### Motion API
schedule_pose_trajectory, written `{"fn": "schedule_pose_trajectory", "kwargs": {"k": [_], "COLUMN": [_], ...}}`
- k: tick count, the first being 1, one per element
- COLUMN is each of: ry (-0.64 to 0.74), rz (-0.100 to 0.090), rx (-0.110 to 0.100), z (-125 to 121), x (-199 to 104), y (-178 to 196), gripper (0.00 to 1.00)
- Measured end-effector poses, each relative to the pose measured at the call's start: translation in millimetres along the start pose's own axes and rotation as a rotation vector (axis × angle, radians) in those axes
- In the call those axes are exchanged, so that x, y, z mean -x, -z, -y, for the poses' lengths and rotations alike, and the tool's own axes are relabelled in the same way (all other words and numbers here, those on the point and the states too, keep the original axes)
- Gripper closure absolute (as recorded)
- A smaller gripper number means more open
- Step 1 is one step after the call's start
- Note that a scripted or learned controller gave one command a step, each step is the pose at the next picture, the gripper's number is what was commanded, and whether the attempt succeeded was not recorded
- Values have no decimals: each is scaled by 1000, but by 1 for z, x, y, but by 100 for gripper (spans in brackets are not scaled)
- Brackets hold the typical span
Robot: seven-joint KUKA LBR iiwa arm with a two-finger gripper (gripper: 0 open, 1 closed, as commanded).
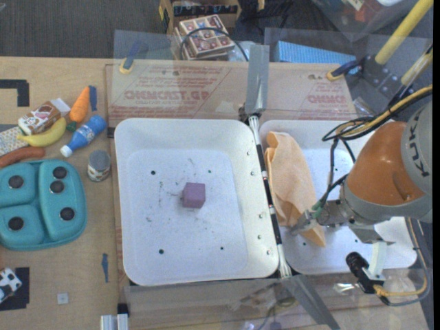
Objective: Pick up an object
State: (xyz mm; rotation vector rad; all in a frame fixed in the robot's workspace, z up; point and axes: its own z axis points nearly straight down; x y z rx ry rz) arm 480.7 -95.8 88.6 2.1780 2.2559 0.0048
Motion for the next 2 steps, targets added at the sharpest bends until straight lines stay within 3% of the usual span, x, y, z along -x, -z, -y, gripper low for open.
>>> {"fn": "schedule_pose_trajectory", "kwargs": {"k": [1, 2], "ry": [-2, 157], "rz": [1, -2], "rx": [6, -5], "z": [-2, -56], "x": [1, -44], "y": [11, 146], "gripper": [100, 100]}}
